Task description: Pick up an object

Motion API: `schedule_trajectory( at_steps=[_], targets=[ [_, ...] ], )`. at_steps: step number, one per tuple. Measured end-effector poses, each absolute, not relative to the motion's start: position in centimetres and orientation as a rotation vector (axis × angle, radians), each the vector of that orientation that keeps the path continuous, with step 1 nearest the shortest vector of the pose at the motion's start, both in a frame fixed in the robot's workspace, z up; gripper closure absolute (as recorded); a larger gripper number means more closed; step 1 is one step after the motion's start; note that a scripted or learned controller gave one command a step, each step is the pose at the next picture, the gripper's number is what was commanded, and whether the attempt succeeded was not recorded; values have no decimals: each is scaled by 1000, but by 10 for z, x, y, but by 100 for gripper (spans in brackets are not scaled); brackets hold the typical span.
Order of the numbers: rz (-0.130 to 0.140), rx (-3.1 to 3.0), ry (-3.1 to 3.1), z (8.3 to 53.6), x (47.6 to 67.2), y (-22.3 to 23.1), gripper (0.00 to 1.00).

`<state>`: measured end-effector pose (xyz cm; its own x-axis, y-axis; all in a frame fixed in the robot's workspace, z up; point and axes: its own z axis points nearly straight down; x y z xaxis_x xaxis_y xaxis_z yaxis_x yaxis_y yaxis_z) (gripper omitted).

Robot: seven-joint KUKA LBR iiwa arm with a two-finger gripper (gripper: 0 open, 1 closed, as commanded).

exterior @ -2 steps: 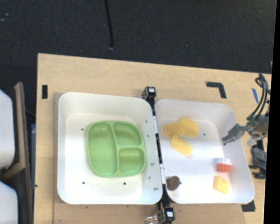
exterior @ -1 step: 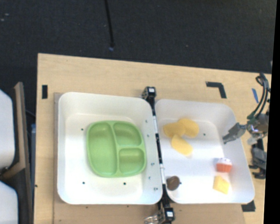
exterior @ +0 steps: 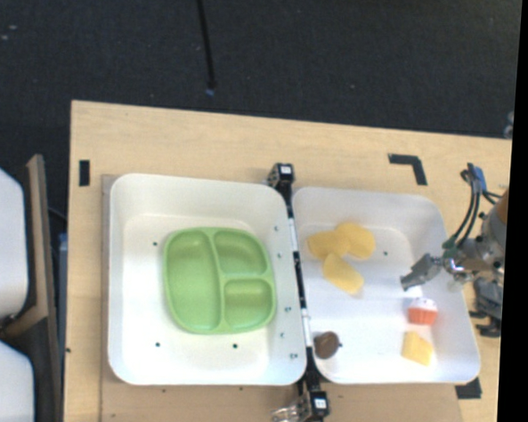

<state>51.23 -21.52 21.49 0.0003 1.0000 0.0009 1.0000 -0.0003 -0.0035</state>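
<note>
Pincer (exterior: 418,274) low over right bin (exterior: 384,209)

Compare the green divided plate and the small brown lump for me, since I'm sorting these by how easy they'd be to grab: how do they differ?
The green divided plate is large, flat and moulded into compartments; the small brown lump is tiny and rounded. The plate lies in the left white bin, while the lump sits in the right white bin near its front left corner. The plate is bright green, the lump dark brown. Both rest on a bin floor, apart from the gripper.
</note>
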Motion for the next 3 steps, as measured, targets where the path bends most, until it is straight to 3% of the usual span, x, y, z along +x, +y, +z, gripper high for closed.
schedule_trajectory(
  at_steps=[2, 3],
  targets=[
    [-5, -2230, -2228, 134, 516, -225, 0],
    [-9, -2231, -2229, 146, 517, -225, 100]
  ],
)
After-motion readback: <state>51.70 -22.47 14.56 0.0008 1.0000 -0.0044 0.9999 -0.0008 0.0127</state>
